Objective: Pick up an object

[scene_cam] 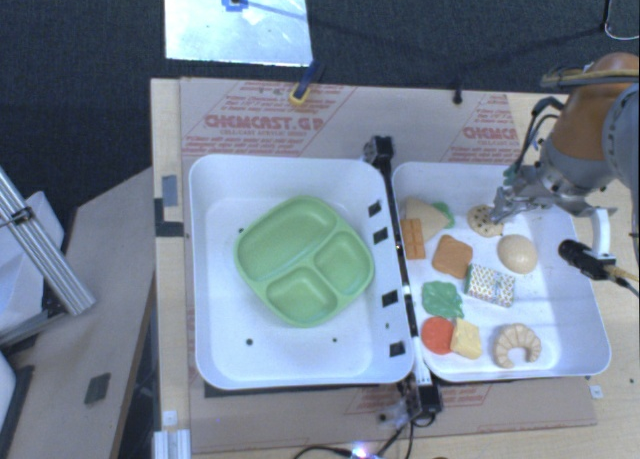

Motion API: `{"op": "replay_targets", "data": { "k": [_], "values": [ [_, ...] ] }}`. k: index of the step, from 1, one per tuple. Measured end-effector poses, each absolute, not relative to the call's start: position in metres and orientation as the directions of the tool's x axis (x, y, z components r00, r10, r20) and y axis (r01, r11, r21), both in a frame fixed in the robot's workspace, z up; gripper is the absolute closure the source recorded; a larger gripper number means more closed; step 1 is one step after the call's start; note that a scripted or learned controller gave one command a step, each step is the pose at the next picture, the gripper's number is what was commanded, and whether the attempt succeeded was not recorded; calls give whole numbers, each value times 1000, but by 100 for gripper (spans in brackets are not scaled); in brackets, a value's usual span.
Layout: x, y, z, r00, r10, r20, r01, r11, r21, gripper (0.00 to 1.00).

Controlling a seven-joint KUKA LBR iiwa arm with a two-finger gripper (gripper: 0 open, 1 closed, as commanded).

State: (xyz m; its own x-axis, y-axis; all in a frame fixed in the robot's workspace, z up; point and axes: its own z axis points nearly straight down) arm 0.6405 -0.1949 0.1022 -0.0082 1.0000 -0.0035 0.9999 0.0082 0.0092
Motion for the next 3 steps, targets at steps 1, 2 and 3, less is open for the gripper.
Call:
{"op": "replay_targets", "data": {
  "k": [1,2,3],
  "values": [
    [644,-191,146,-5,1000,-1,1000,5,4,100],
    [652,-197,196,-6,1000,-2,1000,6,7,100],
    [654,-197,226,-6,1000,-1,1000,6,4,100]
  ]
}}
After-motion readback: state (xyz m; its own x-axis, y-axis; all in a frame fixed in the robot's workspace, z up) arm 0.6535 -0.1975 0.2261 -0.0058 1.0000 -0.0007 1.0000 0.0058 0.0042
